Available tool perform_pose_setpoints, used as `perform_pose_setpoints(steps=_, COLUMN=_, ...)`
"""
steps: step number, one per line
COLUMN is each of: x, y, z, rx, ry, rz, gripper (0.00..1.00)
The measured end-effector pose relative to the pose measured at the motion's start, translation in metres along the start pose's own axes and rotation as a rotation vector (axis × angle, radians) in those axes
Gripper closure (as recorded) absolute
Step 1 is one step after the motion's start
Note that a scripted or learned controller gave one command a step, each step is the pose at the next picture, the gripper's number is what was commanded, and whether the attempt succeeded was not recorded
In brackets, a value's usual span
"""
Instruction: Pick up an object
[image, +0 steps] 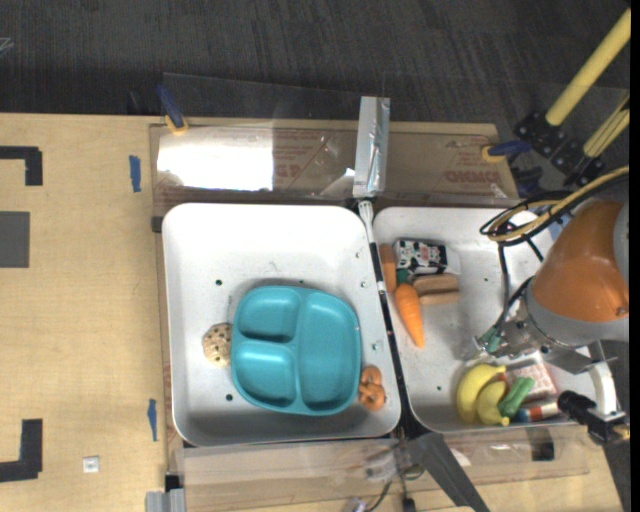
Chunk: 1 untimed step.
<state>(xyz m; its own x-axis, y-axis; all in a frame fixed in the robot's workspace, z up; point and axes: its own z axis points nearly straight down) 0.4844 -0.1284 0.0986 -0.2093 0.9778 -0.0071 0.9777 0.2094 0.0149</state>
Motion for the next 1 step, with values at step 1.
perform_pose_setpoints(steps=1, x=0.0001, y=-0.0004, z=0.0006, rx=0.001, ry=0.001, rz=0.0, gripper=0.0)
